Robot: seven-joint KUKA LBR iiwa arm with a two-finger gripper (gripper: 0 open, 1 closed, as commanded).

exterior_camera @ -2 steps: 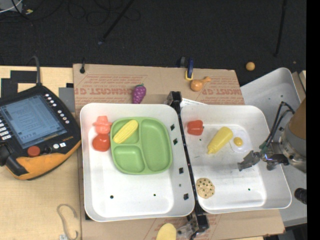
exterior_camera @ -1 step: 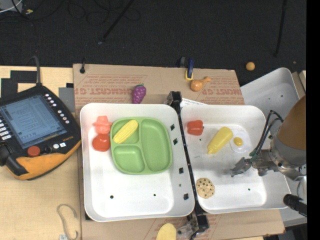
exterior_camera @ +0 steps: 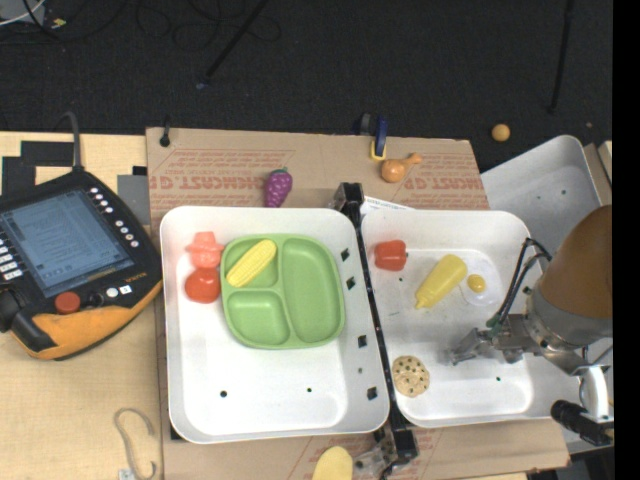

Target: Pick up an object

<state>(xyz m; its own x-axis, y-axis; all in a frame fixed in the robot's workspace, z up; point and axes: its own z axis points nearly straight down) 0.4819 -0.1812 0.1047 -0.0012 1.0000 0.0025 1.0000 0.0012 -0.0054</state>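
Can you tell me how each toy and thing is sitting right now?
corn: lying in green tray's top-left compartment
green tray: flat in left bin
cookie: flat in right bin
yellow bottle: lying on its side
gripper: low over right bin, holding nothing

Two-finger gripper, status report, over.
Two-finger gripper low in right white bin, holding nothing. Round cookie nearest, untouched. Yellow bottle beyond. Path clear.

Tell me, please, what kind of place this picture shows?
Probably a robotics lab bench for grasping trials: a robot arm reaches over two white bins of toy food, such as a corn cob, and a teach pendant lies beside them.
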